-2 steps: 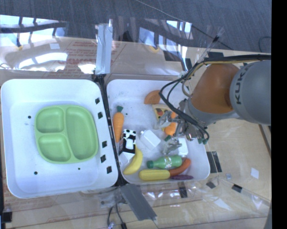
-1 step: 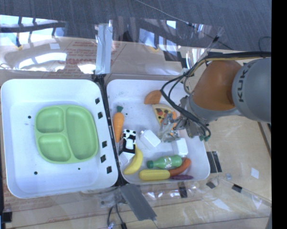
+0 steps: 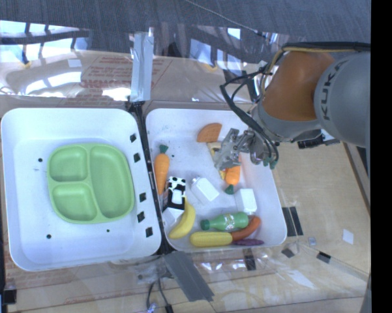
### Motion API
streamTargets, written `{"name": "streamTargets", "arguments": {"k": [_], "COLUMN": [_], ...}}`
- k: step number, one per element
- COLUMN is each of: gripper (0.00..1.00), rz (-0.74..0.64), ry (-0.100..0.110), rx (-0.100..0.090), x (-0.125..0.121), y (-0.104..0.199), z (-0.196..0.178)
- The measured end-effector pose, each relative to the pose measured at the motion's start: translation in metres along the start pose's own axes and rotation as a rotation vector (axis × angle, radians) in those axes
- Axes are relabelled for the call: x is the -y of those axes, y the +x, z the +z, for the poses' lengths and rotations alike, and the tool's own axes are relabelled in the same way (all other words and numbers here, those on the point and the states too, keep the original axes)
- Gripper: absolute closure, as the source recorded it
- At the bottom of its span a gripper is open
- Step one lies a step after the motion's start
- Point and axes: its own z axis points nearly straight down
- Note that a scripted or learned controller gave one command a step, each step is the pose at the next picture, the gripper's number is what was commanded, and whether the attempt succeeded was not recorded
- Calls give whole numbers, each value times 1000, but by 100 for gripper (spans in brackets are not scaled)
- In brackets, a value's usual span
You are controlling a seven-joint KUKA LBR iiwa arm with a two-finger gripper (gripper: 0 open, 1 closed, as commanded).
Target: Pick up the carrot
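Hand [image 3: 238, 154] low over the right bin [image 3: 269, 194], right at a short carrot [image 3: 232, 175].

Hangs just above the short carrot's orange end, touching it or nearly so. Lies lengthwise away from the hand toward the bin's near rim, green tip farthest off. Grip unreadable from this slant: released or clenched, cannot tell, so no claim of a hold. Well apart from the hand, on the side away from the arm, rests a long carrot [image 3: 162, 169] against the wall shared with the left bin [image 3: 13, 175], long axis roughly parallel to the short one's, leafy end pointing the opposite way. Probably calls for only a slight drop onto the nearer, short one.
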Motion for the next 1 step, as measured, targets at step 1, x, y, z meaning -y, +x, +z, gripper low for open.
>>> {"name": "streamTargets", "arguments": {"k": [1], "gripper": [100], "rz": [293], "ry": [0], "rx": [-2], "x": [-50], "y": [5], "z": [-13]}}
